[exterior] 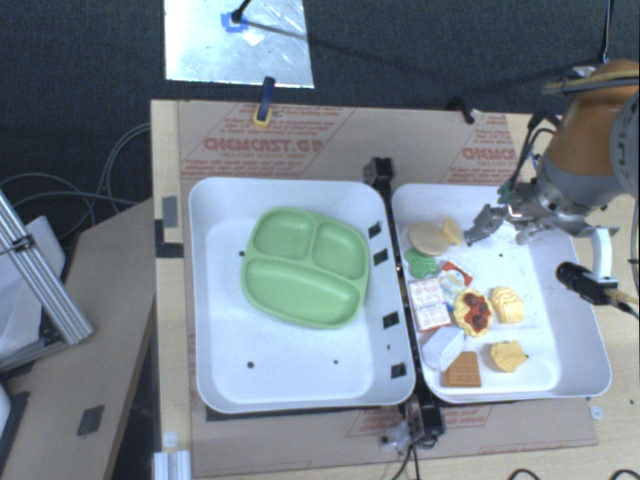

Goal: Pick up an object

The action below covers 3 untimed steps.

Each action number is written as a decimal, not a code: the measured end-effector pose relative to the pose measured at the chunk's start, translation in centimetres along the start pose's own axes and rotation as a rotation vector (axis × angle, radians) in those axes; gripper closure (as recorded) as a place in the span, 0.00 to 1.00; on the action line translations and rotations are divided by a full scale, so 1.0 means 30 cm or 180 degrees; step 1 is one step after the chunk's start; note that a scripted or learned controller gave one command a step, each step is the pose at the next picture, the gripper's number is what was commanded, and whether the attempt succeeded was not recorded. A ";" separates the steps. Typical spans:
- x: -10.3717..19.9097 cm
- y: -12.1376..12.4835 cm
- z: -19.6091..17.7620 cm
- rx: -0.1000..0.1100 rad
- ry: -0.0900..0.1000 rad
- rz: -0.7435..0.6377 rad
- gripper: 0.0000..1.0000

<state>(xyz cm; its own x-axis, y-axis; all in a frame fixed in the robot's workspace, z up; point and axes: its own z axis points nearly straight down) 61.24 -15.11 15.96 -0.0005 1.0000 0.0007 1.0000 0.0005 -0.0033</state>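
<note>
Near edge of right bin [590,368]: brown waffle piece [462,370], yellow block [508,355] beside it. Just beyond: red-and-yellow pizza-like piece [473,311], yellow corn-like piece [507,304], printed white card [429,302]. Farther: green leafy piece [423,264] at the bin's left wall, tan round disc [430,237] behind it. Left bin [215,358] carries a green divided tray [305,266], flat. Claw [500,220] hangs over right bin's far part, just right of the disc; nothing seen in it, spread or pressed together I cannot tell. Far back on tabletop [330,138]: yellow-and-blue clip [264,103].
</note>
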 end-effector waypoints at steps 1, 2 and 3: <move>0.014 0.020 0.147 -0.0006 0.0000 -0.0014 0.00; 0.017 0.022 0.255 -0.0008 -0.0001 -0.0009 0.00; 0.016 0.027 0.212 -0.0025 -0.0004 -0.0010 1.00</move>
<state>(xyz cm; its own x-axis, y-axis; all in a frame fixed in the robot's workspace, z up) 62.02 -14.64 9.58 -0.0036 1.0000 -0.0006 1.0000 0.0036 0.0046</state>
